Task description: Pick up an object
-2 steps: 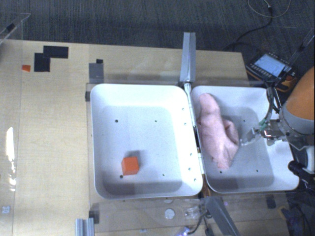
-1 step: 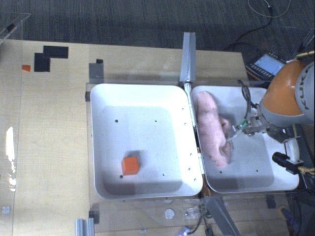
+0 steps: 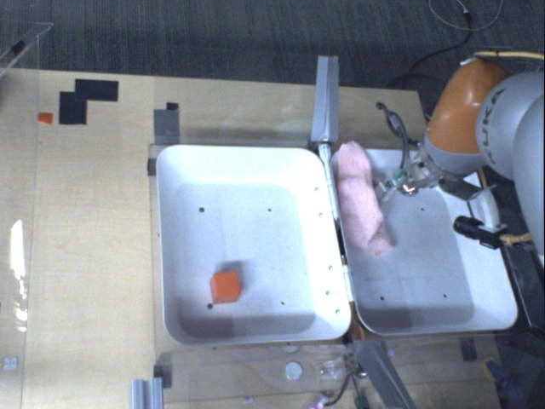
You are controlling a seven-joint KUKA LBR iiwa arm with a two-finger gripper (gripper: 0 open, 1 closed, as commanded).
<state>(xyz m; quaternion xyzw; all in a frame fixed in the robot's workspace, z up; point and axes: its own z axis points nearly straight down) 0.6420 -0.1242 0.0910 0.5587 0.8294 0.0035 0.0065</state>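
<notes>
A pink soft roll [image 3: 359, 196] lies along the left wall of the right bin [image 3: 443, 301], its upper end near the bin's back corner. A small orange cube [image 3: 226, 287] rests in the front left part of the left bin [image 3: 255, 173]. My gripper [image 3: 406, 181] hangs over the back of the right bin, just right of the pink roll and apart from it. The grey arm with its orange band [image 3: 464, 105] comes in from the upper right and hides the bin's back right corner.
A grey metal post [image 3: 326, 100] stands behind the divider between the bins. Black blocks [image 3: 85, 99] and a small orange marker [image 3: 45, 118] sit on the bench at the far left. A black cable [image 3: 464, 11] loops on the floor behind.
</notes>
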